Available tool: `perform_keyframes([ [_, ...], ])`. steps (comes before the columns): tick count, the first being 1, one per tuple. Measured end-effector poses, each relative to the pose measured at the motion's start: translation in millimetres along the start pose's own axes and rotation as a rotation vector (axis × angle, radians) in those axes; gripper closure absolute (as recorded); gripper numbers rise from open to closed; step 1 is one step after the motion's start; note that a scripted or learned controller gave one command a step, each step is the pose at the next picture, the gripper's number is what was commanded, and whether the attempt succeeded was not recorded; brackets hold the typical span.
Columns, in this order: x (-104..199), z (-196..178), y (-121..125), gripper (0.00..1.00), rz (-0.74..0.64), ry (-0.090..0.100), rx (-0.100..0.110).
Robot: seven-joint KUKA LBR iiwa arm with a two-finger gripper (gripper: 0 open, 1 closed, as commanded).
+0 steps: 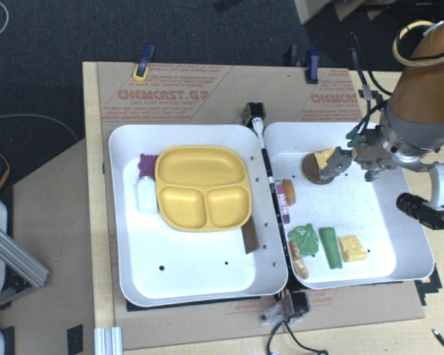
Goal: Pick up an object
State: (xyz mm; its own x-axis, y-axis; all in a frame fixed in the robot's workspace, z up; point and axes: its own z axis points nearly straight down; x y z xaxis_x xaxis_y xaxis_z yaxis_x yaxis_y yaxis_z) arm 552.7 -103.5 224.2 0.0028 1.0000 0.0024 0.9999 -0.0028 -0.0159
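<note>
the left bin (133,220) holds a yellow divided plate (204,186), with a purple thing (147,164) and a small white bottle (146,195) tucked against its left side. in the right bin (399,235), a slim red and white packet (283,198) lies along the left wall, a green leafy toy (305,239), a green block (329,247) and a yellow block (353,248) sit near the front, and a brown round thing (315,170) with a pale yellow piece (325,158) sits toward the back. the gripper (342,161) is just beside that piece; whether it grips it, i cannot tell.
</note>
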Motion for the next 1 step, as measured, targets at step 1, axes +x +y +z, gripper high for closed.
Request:
perform_keyframes([
  [1, 0.2, -7.0, 2.6, 0.00, -0.003, -0.001, -0.014],
])
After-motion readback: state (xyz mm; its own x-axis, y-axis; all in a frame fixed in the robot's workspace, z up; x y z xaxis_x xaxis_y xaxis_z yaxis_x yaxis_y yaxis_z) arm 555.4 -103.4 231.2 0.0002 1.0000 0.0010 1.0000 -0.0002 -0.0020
